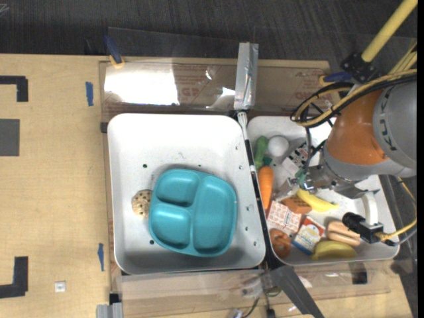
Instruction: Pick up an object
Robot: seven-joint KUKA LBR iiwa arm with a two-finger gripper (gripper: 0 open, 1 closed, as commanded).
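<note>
White plastic, shallow and square with rounded corners: the left bin holds a teal three-compartment plastic plate lying flat toward its near side, and a small speckled tan cookie touches the plate's left edge. The right bin sits just beside it, the two rims meeting along a dark seam

The right bin is crowded with toy food. A long orange carrot lies along its left wall, with a green vegetable piece at the far end and a round white object just beside that. A yellow banana lies near the middle. Nearer the camera sit a red-and-white patterned packet, a small blue-and-white carton, a brownish round item, a pale sausage-shaped piece and a yellow-green curved fruit

The grey arm with its orange band reaches in from the right and hangs over the far middle of the right bin. Its gripper points down just above the banana's far end; whether its fingers are apart or closed cannot be told, and nothing is seen held between them
</note>
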